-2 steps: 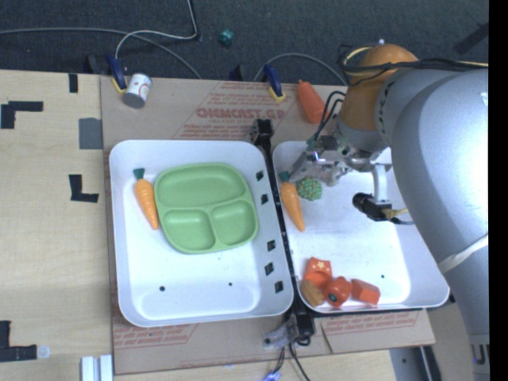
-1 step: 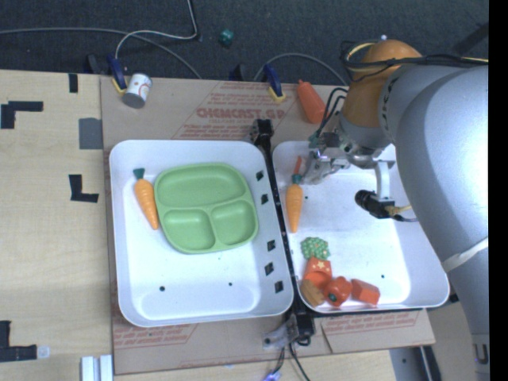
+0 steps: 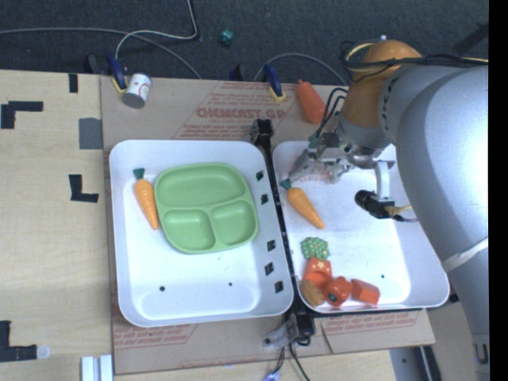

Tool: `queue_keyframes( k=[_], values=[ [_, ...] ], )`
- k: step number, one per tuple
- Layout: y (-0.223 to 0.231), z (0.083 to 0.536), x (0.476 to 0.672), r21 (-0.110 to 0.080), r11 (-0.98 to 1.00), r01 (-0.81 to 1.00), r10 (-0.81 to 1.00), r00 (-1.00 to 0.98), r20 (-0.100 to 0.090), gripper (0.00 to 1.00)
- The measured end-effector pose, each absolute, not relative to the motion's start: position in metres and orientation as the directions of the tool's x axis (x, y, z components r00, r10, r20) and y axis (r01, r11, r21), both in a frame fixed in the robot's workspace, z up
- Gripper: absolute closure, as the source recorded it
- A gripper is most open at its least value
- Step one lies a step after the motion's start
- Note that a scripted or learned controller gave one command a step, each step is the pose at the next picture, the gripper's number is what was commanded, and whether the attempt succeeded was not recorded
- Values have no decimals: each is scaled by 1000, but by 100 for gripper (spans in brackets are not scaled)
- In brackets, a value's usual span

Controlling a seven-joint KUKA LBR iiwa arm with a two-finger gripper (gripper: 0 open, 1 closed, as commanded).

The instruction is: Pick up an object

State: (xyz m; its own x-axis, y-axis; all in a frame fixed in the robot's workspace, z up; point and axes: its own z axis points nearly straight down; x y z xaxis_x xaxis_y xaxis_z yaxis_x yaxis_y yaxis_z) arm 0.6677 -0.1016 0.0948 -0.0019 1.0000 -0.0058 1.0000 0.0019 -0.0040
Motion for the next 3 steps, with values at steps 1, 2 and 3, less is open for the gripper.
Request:
queue_keyframes(
  k=[1, 2, 3],
  values=[
    [-113, 85, 669, 0, 1, 1000, 1000, -1, -2, 0],
    [-103, 85, 669, 1, 1, 1000, 1000, -1, -3, 0],
    [-107, 86, 658, 2, 2, 1000, 1000, -2, -3, 0]
  ],
)
